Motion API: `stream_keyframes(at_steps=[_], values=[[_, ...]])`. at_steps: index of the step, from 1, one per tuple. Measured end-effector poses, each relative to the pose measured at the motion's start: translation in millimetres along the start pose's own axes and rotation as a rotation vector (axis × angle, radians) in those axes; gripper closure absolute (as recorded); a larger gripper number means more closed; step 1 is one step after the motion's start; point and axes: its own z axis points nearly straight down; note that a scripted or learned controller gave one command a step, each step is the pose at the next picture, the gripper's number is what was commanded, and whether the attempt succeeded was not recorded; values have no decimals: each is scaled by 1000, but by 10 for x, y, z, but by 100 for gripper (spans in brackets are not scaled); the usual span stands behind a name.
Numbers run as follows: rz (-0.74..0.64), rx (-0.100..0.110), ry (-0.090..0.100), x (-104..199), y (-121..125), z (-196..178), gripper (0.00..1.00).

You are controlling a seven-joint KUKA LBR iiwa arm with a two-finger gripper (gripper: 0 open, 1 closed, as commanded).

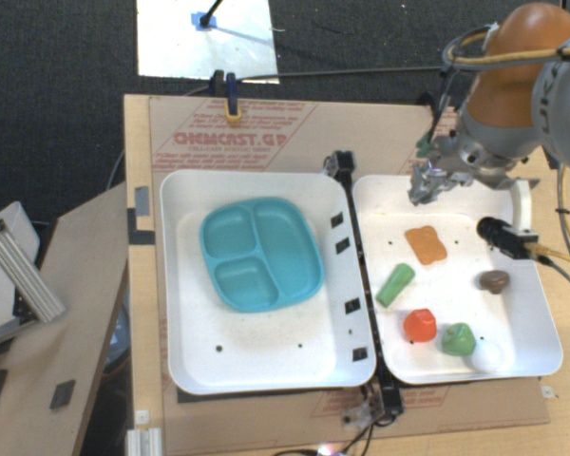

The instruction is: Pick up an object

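The claw (426, 190) hung over the right bin's (541, 345) far-left corner; whether it was wide or narrow I could not tell. The orange block (426, 245) lay nearest, just toward the camera, its long axis running front-to-back.

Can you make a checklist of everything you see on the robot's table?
Surface: bench bearing left bin and right bin, side by side.
Job's things: in the right bin, orange block, green piece, red-orange ball, green lump, white lump, brown lump.
Clutter: teal divided plate in the left bin.
Grippers: gripper above the right bin's far edge, holding nothing visible.
Cables: yellow cable over the arm.
Surroundings: white sheet on dark floor.
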Motion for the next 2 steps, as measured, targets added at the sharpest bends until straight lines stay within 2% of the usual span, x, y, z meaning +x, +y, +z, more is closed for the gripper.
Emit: stream_keyframes(at_steps=[1,2], values=[[1,0,0,501,21,-75,100],[3,1,-1,1013,-10,24,100]])
